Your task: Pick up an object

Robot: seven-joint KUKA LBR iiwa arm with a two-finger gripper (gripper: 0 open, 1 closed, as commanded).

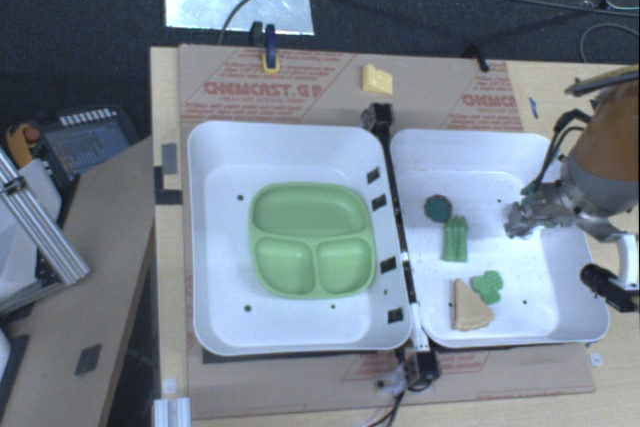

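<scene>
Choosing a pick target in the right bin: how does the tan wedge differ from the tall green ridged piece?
The tan wedge is beige and triangular; the green ridged piece is green and blocky with lengthwise grooves. The wedge lies near the bin's front edge, touching or nearly touching a small green leafy item; the ridged piece sits mid-bin, just below a dark green round item. Both lie in the right bin.

Your grey KUKA arm with its broad orange band above the wrist, black cables looping alongside, grey metal gripper at its tip
</scene>
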